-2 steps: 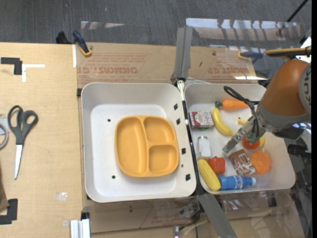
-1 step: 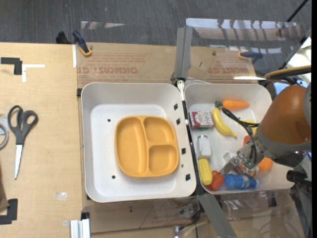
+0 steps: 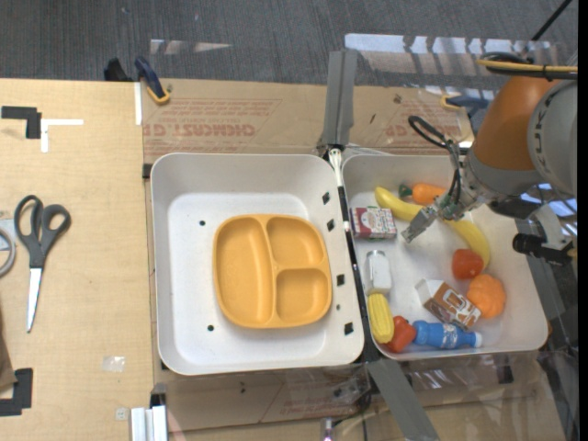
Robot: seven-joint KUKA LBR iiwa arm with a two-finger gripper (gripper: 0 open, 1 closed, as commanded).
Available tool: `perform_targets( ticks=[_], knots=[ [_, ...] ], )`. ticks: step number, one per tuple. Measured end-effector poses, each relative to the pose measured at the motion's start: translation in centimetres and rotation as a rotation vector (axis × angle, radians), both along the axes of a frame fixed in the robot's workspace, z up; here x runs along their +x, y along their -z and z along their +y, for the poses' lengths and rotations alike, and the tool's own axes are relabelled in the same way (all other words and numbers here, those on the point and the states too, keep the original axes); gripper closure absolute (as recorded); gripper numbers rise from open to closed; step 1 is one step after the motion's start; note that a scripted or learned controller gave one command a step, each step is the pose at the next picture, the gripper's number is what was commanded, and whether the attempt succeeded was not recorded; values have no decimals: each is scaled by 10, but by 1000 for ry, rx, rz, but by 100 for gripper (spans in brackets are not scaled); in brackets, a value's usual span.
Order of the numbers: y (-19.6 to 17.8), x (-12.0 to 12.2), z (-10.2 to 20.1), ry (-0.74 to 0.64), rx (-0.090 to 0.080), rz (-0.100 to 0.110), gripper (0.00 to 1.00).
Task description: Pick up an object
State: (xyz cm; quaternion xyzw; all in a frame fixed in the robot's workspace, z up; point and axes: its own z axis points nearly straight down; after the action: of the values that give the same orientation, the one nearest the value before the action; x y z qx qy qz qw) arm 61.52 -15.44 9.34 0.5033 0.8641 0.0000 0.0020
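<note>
Grey gripper (image 3: 424, 220) hangs open, holding nothing, over the right bin (image 3: 527, 340).

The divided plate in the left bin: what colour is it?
Yellow-orange all over, plain; the divided plate shows clearly in the camera view.

From where I sit, I see the grey arm (image 3: 551, 136) reaching in from the right, its orange band (image 3: 510, 122) above the wrist, angled down and leftward, with the gripper (image 3: 424, 220) at its tip and its two fingers (image 3: 413, 228) spread apart, gripping nothing.
</note>
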Motion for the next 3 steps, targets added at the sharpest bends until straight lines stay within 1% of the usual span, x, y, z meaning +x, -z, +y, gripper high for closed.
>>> perform_targets(
  ticks=[1, 2, 3],
  knots=[
    [1, 33, 28, 139, -17, 31, 0],
    [-9, 37, 32, 134, -12, 12, 100],
    [-173, 45, 70, 136, 0, -1, 100]
  ],
)
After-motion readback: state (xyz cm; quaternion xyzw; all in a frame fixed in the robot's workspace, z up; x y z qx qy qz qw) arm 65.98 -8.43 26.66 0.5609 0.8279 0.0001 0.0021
